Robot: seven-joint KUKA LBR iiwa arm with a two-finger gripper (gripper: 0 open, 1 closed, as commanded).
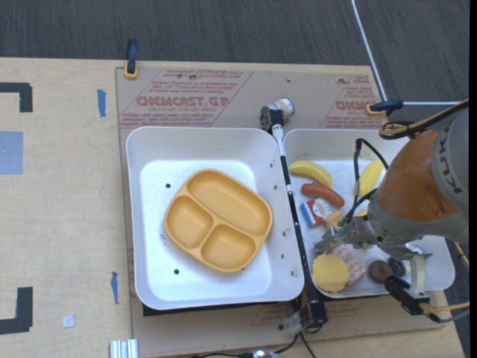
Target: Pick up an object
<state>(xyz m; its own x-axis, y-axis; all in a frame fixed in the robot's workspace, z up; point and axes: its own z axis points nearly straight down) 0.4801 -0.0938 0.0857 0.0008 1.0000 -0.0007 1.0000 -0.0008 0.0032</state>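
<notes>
- Toy food: banana [311, 172], sausage [323, 194] and yellow round piece [329, 273] lie in the right bin [440, 273], lower right.
- Arm [417, 192] hangs above them; whether its jaws are apart, I can't tell.
- Yellow divided plate [218, 219] sits in the left bin [149, 162].

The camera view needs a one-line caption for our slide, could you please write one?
KUKA arm reaching over the right bin of toy food, including a banana and hot dog; orange divided plate in the left bin.

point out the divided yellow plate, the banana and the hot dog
divided yellow plate [218, 220]: camera view, on the ridge where its three compartments meet.
banana [311, 172]: camera view, middle of its curve.
hot dog [323, 194]: camera view, mid-length.
</notes>
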